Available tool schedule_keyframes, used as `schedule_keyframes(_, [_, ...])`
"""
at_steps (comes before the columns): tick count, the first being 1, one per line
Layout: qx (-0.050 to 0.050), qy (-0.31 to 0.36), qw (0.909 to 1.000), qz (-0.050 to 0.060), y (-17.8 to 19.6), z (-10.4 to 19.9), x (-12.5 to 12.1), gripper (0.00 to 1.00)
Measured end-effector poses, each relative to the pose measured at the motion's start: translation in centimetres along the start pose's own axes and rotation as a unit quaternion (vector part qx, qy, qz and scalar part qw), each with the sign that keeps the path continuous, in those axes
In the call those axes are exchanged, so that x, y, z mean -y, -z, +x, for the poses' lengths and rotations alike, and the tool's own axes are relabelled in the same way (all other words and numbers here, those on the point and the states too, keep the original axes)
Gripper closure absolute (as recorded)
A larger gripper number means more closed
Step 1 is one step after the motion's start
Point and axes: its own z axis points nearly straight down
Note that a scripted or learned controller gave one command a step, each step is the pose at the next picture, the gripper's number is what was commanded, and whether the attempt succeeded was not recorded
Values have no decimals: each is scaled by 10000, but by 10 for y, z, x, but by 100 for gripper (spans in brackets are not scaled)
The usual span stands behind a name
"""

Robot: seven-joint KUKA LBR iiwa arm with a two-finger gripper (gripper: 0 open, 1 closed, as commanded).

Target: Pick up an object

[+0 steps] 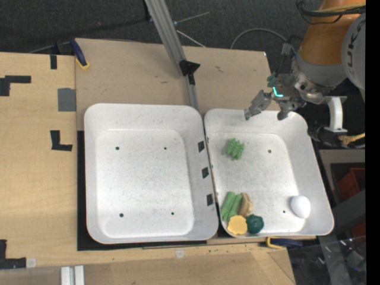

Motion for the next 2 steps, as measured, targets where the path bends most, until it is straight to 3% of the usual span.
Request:
schedule_keyframes(1, [5, 6, 10000, -20, 2, 0, -1, 0])
schedule_keyframes(2, [6, 2, 10000, 10, -62, 5, 1, 0])
